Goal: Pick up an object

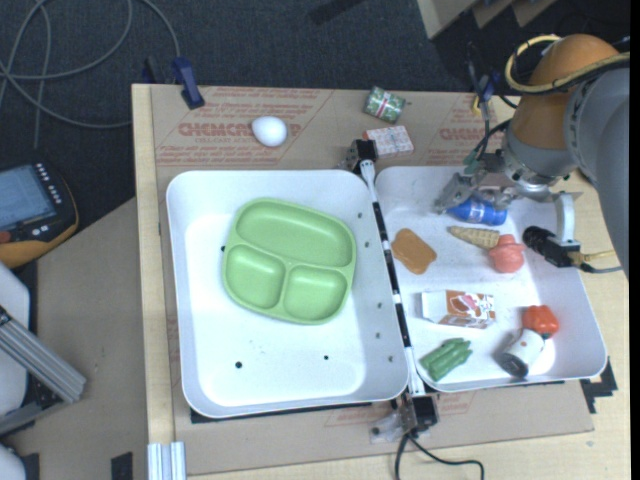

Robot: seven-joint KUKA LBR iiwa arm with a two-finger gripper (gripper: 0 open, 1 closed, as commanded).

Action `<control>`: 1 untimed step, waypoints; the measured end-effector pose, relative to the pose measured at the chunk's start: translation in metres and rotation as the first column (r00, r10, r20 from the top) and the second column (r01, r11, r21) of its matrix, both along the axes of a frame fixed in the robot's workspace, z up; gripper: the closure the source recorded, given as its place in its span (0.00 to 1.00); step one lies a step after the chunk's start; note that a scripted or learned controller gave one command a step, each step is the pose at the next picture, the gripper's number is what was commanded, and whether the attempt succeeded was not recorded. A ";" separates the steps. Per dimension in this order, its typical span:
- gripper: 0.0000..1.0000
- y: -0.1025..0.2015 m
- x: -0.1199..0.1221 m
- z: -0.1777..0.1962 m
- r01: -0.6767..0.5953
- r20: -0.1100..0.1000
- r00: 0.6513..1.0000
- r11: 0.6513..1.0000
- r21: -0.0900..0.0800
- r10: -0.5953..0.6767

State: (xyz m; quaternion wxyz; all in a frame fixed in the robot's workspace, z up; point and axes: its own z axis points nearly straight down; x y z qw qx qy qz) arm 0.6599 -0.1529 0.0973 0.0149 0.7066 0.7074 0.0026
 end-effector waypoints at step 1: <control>1.00 0.000 0.004 0.015 -0.002 0.011 1.000 1.000 -0.001 0.002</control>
